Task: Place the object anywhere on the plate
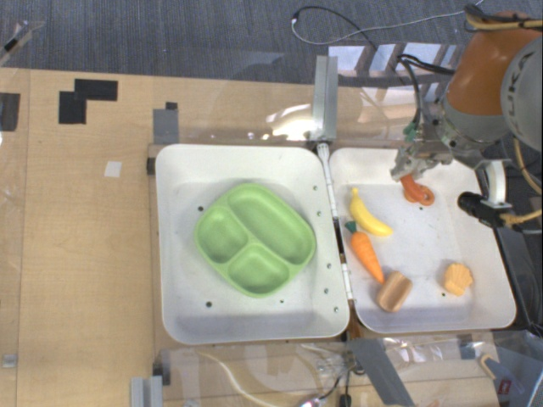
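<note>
While the arm (496, 66) reaches in from the right edge, its orange band sits high at the top right corner and the grey wrist drops down toward the far part of the right bin (488, 312). Gripper (422, 170) hangs at the bin's far side, tilted down and leftward, right over the orange shrimp-like toy (417, 191). Gripper tip looks to be touching or just above that toy's upper end; can't tell which. Jaws: can't tell if spread or pressed together, the metal parts blur into one grey clump. Toy not seen between them, it lies on the bin floor.

Rest of the right bin, placed from the orange toy: banana (367, 215) to its left and a bit nearer the camera, near the divider between bins. Carrot (367, 255) just below the banana, green end toward the banana, almost touching it. Tan bread-like roll (394, 291) just beside the carrot's pointed end, at the near side. Small yellow-orange ridged piece (457, 279) well apart from the toy, toward the bin's near right corner.

Left bin (182, 312) holds the green plate (254, 238), three compartments, turned at a slant, sitting about mid-bin. Plate is well apart from the orange toy, across the divider. Black cable (356, 30) loops over the grey floor behind the bins. Bench (76, 253) is light wood with black squares at far left.
</note>
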`<state>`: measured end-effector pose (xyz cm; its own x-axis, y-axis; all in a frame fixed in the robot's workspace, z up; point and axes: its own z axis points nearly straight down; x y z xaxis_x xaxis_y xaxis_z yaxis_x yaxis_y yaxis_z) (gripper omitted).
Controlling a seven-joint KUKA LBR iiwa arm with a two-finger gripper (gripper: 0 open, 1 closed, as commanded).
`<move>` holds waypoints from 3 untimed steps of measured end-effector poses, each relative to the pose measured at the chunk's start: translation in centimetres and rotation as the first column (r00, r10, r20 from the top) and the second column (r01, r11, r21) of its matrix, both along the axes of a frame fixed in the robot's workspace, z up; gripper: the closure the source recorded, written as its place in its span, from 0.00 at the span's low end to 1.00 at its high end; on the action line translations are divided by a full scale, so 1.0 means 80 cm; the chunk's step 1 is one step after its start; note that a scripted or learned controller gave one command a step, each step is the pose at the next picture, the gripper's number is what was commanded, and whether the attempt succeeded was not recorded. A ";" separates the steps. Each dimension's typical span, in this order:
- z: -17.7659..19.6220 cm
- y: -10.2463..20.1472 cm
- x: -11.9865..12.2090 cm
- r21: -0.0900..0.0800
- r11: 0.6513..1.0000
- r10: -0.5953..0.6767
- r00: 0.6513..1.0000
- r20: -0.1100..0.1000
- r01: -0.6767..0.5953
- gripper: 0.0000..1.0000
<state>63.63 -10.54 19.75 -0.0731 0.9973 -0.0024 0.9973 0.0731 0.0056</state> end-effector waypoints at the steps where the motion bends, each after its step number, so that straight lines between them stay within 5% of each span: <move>1: -0.015 0.087 -0.026 0.002 0.998 0.064 0.998 -0.002 -0.064 1.00; 2: -0.015 0.199 -0.007 0.004 0.992 -0.127 0.992 -0.002 0.127 1.00; 3: -0.015 0.199 -0.006 0.003 0.992 -0.127 0.992 -0.002 0.127 0.00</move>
